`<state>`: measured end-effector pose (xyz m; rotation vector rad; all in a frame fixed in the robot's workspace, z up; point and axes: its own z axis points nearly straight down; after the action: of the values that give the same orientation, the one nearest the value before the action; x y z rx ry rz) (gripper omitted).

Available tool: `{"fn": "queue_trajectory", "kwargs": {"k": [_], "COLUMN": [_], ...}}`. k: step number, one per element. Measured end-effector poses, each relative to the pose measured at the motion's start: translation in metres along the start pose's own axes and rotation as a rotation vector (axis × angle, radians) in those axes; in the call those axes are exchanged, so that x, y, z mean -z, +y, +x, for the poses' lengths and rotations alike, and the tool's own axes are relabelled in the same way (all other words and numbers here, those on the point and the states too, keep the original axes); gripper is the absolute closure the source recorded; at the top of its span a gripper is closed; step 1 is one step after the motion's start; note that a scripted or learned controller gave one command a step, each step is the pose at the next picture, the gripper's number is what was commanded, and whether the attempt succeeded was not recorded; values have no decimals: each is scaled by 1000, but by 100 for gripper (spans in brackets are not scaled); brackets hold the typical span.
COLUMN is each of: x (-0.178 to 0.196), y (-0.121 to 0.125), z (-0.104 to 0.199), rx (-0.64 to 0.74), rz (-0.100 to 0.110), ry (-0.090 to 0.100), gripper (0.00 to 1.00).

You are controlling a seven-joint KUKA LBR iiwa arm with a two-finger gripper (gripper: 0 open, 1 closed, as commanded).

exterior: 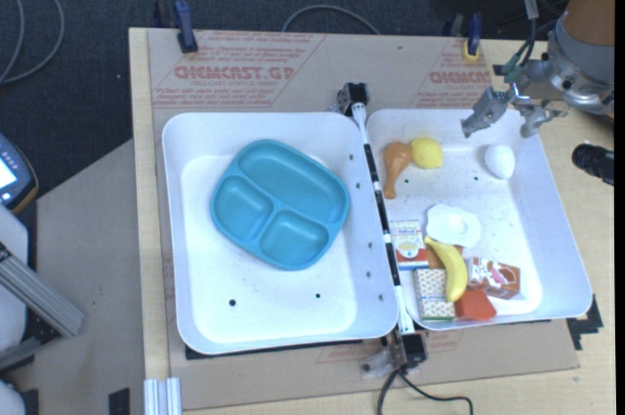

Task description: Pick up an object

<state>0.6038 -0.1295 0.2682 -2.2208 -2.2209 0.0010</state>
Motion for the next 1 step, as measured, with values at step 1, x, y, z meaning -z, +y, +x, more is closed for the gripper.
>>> {"fn": "queue_trajectory", "kwargs": {"k": [1], "x": [-111], "y": [61], "z": [36], "rx": [5], "rz": [1], "ry": [1], "gripper": [0]}}
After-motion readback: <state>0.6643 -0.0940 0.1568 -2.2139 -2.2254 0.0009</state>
